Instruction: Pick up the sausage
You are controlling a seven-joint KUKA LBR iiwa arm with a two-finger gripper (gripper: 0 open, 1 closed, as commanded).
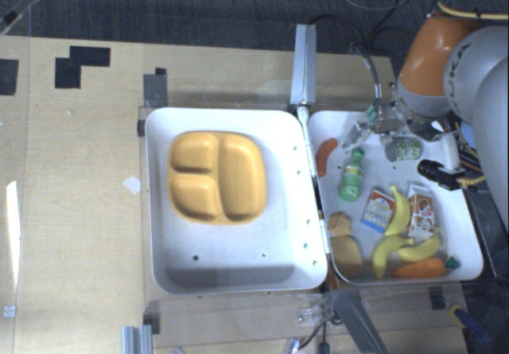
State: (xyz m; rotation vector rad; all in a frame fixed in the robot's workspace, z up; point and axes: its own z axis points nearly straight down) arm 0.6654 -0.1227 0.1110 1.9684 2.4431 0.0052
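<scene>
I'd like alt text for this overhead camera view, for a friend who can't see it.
A grey-and-orange robot arm reaches from the right over the right bin, which holds a reddish sausage, a green bottle, bananas, a carrot and small cartons. The left bin holds a yellow divided tray.

The short reddish-orange sausage (325, 156) — smooth and slightly curved — lay on its side in the right-hand shallow white bin (474, 253). It sat close against that bin's left wall, in the upper part, its long axis running roughly up and down — free of any grip.
</scene>
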